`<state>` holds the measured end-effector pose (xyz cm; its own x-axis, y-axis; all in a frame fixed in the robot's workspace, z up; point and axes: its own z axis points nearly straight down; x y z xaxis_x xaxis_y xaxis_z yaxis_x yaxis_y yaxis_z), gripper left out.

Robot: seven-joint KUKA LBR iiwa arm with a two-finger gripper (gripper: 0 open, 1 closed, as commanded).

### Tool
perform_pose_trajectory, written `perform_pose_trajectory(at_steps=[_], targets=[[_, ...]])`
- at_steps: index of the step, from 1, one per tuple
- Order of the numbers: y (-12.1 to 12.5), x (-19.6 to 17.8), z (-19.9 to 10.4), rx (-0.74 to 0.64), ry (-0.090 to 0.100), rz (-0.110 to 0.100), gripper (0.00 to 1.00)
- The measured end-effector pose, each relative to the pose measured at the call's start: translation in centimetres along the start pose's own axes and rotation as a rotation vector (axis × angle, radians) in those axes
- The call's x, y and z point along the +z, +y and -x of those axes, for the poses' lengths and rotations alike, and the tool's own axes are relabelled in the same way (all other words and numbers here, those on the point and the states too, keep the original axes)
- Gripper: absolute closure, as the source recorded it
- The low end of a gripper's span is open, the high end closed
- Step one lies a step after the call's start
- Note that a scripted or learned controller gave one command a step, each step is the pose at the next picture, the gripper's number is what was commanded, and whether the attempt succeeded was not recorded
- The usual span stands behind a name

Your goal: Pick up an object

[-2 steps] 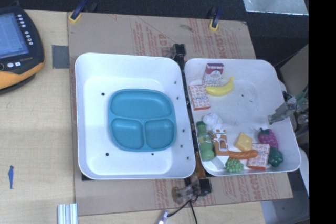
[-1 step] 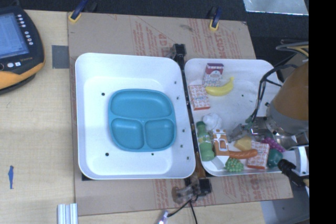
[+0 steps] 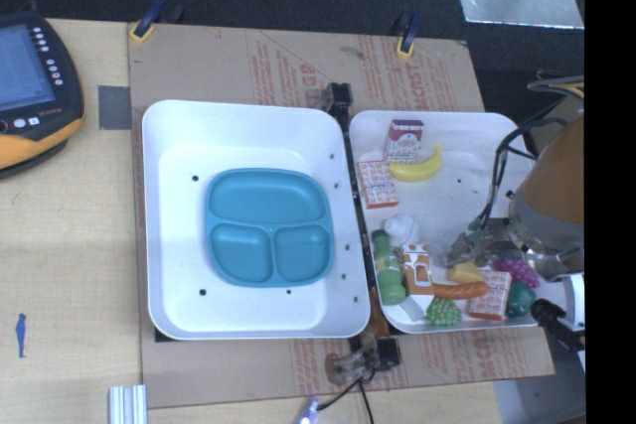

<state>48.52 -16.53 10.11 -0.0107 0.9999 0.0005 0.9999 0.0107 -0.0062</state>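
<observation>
Two white bins side by side on cardboard sheet (image 3: 298, 65) over the bench.

Left bin (image 3: 169, 213): blue divided plate (image 3: 268, 223), three compartments, sits flat near centre. Nothing else in it.

Right bin (image 3: 457, 129): all the small items are here.
- Back: red/white carton (image 3: 404, 141) upright-ish, yellow banana (image 3: 417, 165) just in front of it, touching or nearly so.
- Second small red/white box (image 3: 377, 183) by the left wall, just left of banana.
- Mid: white crumpled lump (image 3: 400, 229), green item (image 3: 382, 246) just below-left of it.
- Front: orange/white carton (image 3: 416, 268), green item (image 3: 392, 287) to its left, carrot (image 3: 456, 291) lying across, green bumpy piece (image 3: 443, 313) at front edge, red/white box (image 3: 492, 296) to right of carrot, purple grapes (image 3: 518, 271) and a dark green piece (image 3: 519, 304) at far right. Items crowded, several touching.

Arm comes in from right, wrist low over front-right part of right bin. Gripper (image 3: 475, 248) sits just above a yellow item (image 3: 464, 272) and the carrot, near the grapes. Finger state: can't tell, tips are dark and merge w/ clutter below. No item clearly seen between them, so no hold confirmed. Cables run from the wrist up along the bin's right side.

Off the cardboard: teach pendant (image 3: 30, 84) at far left on the bench. Two clamps w/ yellow/blue grips (image 3: 147, 23) (image 3: 405, 35) on back edge of cardboard.
</observation>
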Motion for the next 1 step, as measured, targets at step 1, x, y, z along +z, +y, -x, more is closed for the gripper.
perform_pose_trajectory(at_steps=[1], targets=[[-0.87, -15.05, -4.62, 0.006, 0.0, 0.005, 1.0]])
